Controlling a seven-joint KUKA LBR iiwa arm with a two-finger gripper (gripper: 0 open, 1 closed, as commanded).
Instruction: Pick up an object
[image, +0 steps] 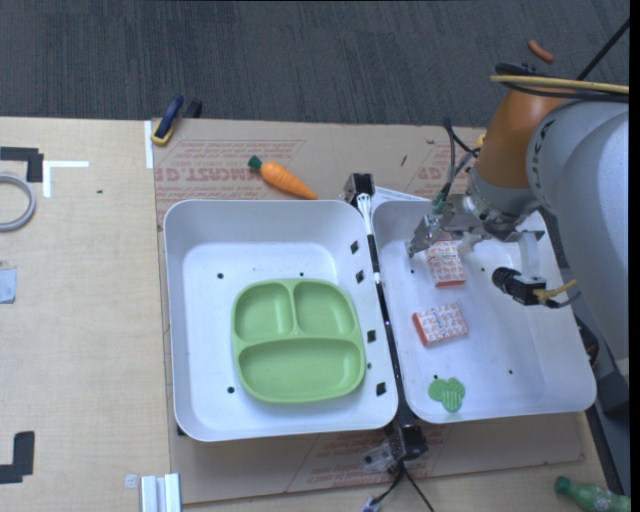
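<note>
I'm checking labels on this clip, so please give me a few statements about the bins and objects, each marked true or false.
1. The green divided plate lies in the left white bin. True.
2. The orange toy carrot lies inside the right white bin. False: it lies on the cardboard behind the bins.
3. Two red-and-white patterned blocks lie in the right bin. True.
4. The small green leafy toy sits on the plate. False: it is near the right bin's front edge.
5. The gripper is over the right bin. True.
</note>
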